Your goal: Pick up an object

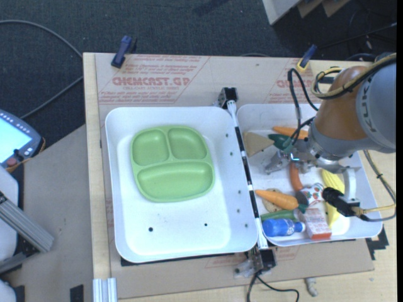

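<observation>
My gripper is low inside the right bin, near that bin's left-middle, hanging from the grey and orange arm that comes in from the right. Toy food lies around it. An orange carrot lies just in front of it, and another carrot lies behind it. A small orange piece is at its right. A green item sits right behind the gripper, touching or nearly touching it. I see nothing clearly held.
At the right bin's front lie a blue bottle, a red and white box and a yellow corn cob. A tan wedge lies at its left. The left bin holds a green divided plate.
</observation>
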Controlling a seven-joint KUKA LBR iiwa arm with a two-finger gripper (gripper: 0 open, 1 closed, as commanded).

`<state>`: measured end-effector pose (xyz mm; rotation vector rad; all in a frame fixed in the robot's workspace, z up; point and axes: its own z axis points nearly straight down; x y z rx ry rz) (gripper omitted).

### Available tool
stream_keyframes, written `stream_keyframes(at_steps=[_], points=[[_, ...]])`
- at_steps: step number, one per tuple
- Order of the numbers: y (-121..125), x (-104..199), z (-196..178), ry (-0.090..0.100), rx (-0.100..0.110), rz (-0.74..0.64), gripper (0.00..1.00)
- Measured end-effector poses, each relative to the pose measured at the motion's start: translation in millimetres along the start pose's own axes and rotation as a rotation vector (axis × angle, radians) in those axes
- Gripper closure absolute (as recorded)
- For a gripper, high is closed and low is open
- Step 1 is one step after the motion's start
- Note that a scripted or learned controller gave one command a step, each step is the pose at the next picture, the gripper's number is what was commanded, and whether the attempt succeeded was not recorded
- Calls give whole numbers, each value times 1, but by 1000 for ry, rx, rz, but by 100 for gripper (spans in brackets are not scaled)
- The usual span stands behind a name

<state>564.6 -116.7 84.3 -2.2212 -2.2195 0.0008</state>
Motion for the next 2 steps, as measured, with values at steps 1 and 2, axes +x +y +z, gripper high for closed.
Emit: stream_keyframes(at_steps=[1,2], points=[[1,0,-10,0,-3,1,100],[21,82,-101,0,-4,-3,100]])
